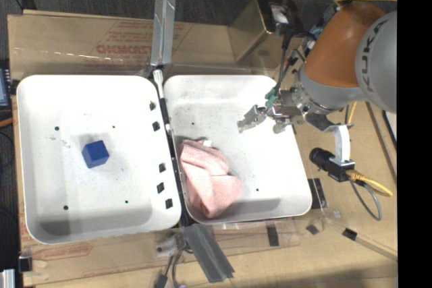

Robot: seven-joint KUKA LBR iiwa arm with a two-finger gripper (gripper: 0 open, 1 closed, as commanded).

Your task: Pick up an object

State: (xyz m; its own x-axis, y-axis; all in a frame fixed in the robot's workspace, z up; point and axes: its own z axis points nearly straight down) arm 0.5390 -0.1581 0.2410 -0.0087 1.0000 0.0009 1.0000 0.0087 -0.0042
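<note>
Camera view: two bins side by side. Left bin point(40, 145) has a blue cube point(95, 152) sitting left of centre on its floor, well apart from the walls. Right bin point(297, 175) has a pink cloth point(208, 175) bunched against its left wall, reaching down toward the near-left corner. Gripper point(251, 117) hangs over the right bin's far half, nearer the right wall, w/ nothing between its fingers; whether they're spread or closed I can't tell, too small and blurred. Arm point(341, 54) comes in over the bin's far-right corner.

Likely step: approach to a pick. Cloth is the nearest target, just down-left of the gripper. To do it well: centre over the cloth's highest fold, not the thin edge by the wall; stay clear of the divider between bins; descend straight, pinch a ridge of fabric, lift slowly. Cube is the firmer grasp but across the divider.
</note>
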